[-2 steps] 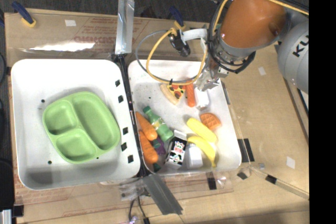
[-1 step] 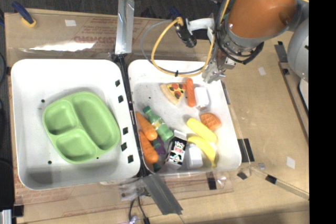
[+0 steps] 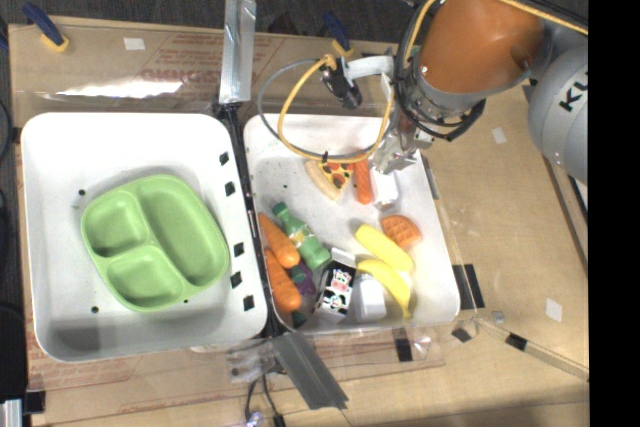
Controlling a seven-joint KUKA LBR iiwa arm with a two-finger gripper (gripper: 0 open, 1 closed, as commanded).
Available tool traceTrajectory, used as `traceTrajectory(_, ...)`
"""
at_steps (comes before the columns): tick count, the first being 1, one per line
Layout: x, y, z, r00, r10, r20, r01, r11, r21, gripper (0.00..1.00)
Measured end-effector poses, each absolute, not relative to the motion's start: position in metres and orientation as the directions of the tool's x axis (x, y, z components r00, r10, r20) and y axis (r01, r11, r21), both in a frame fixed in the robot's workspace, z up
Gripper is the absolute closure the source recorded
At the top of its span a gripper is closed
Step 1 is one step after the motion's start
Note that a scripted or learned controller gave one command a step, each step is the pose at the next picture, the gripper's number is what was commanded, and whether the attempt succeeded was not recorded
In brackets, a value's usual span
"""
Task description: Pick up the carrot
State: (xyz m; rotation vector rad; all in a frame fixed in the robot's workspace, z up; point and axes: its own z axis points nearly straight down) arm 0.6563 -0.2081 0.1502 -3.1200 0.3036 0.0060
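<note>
Two orange carrot-like pieces lie along the left wall of the right bin. One carrot sits beside a green bottle, and the other carrot lies just below it near the front corner. My gripper hangs over the bin's upper right part, well to the right of both carrots. Its tip is right next to a small red-orange piece and a pizza slice. Nothing can be seen held in it.
Two bananas, a round orange-red item, a black-and-white box and a white item crowd the right bin's front. A yellow cable loops over its back edge. The left bin holds a green divided plate.
</note>
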Motion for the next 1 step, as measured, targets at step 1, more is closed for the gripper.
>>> traceTrajectory(1,0.6585,-0.2066,0.1874,0.982,-0.189,0.005,-0.189,-0.982,-0.005,1.0)
